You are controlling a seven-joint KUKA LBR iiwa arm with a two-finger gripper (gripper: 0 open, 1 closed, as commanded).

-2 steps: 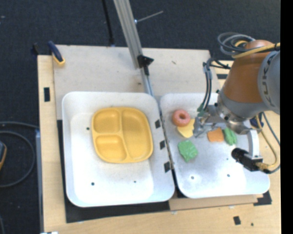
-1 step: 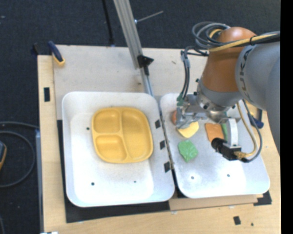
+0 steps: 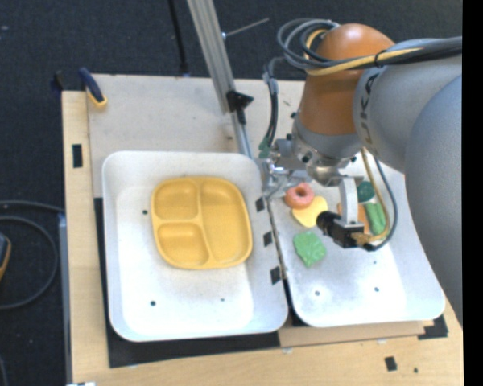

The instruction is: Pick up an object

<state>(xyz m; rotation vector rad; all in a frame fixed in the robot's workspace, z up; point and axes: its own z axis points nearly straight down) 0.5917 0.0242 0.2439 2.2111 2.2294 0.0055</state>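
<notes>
While the arm (image 3: 402, 95) reaches in from three o'clock, the scene reads as follows.

Gripper: it hangs low over the right bin's (image 3: 370, 296) upper half (image 3: 310, 171); whether it is clenched or released, I cannot tell, since the wrist hides it.
Pink doughnut: one, a ring-shaped toy (image 3: 299, 195) just at six o'clock of the gripper, lying flat; being round, it has no long axis.
Yellow piece: one (image 3: 308, 213), touching the doughnut at its five o'clock side, shape unclear.
Green leafy toy: one (image 3: 310, 248), at six o'clock of the yellow piece, long axis running roughly from eleven to five o'clock.
Green and orange items: a small cluster (image 3: 369, 211) at three o'clock of the doughnut, partly behind a black cable; count unclear.
Yellow divided tray: one (image 3: 202, 221), three compartments, in the left bin (image 3: 129, 296), long axis near twelve to six o'clock.
Bins: two, side by side, edges touching.
</notes>
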